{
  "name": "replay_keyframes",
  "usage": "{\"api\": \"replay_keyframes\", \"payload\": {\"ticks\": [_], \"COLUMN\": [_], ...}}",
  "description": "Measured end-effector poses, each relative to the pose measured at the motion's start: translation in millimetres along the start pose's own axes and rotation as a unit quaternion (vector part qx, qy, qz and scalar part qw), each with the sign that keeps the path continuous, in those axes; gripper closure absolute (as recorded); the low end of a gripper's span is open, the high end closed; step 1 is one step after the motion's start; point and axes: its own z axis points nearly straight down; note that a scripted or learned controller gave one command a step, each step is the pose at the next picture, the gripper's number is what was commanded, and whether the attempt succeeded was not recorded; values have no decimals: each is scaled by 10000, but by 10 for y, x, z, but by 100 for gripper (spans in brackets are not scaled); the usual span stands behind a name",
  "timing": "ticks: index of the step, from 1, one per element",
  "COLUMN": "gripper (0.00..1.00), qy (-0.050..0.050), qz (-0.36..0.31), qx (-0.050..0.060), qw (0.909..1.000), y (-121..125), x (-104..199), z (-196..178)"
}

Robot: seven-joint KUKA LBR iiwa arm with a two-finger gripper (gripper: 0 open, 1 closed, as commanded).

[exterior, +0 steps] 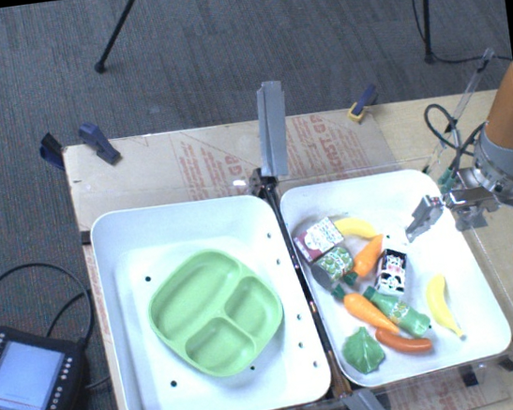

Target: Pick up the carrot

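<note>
The carrot (368, 311) is seen in the right bin (479, 272), approx. mid-bin, packed betw. a green bottle (400, 312) and a leaf toy (362, 350). Another orange piece (369, 255) lies just above it. The hand (426, 216) is held over the bin's top right, apart from the carrot; open or closed can't be told. Risk: the wrong toy could be grabbed, since things are so tightly packed.
</note>
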Motion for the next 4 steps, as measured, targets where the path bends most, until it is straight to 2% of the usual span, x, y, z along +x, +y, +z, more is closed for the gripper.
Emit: {"api": "replay_keyframes", "payload": {"ticks": [1, 2, 3, 4], "gripper": [0, 0, 100, 100], "qy": [0, -6, 3, -8], "qz": [354, -754, -735, -409], "qx": [-5, -9, 4, -5], "qw": [9994, 9972, 9973, 9992], "y": [275, 559, 554, 214], "x": [694, 676, 668, 1022], "z": [1253, 1506, 1417, 507]}}
